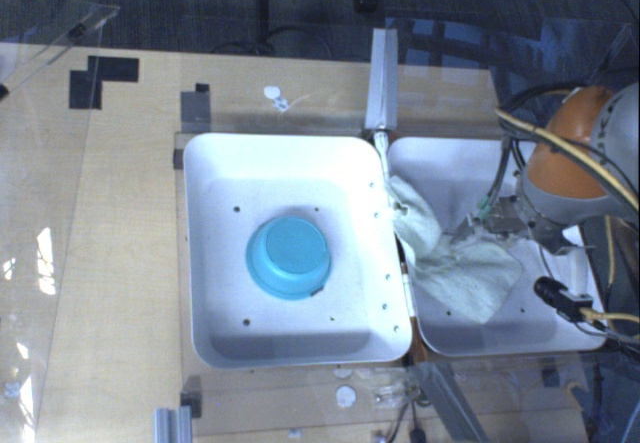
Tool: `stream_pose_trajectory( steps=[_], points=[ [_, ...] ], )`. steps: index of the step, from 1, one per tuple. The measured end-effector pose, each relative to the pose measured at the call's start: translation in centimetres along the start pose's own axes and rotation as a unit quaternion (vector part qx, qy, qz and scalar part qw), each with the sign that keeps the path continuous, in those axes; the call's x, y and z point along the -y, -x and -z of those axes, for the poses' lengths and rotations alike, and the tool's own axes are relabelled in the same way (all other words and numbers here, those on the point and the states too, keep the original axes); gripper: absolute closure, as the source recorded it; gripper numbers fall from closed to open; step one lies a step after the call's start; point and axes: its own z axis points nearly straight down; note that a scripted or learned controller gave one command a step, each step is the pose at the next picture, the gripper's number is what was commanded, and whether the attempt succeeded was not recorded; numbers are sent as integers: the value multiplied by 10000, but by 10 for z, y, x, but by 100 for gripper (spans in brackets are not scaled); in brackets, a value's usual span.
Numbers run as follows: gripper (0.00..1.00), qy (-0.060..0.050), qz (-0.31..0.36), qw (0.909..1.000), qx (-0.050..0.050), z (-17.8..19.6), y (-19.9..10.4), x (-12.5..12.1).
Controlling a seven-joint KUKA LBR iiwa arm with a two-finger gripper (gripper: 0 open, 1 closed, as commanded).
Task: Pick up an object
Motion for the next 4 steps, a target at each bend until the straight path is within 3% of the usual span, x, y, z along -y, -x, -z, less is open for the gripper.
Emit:
stream_pose_trajectory(
  steps=[1, 2, 3, 4],
  points=[
    [100, -3, 7, 10000, -5, 8, -1, -1],
    [100, 74, 569, 9984, 8, -3, 10, 1],
    [100, 0, 997, 9950, 1, 116, -50, -6],
    [100, -9, 1418, 9899, 0, 111, -110, -84]
  ],
)
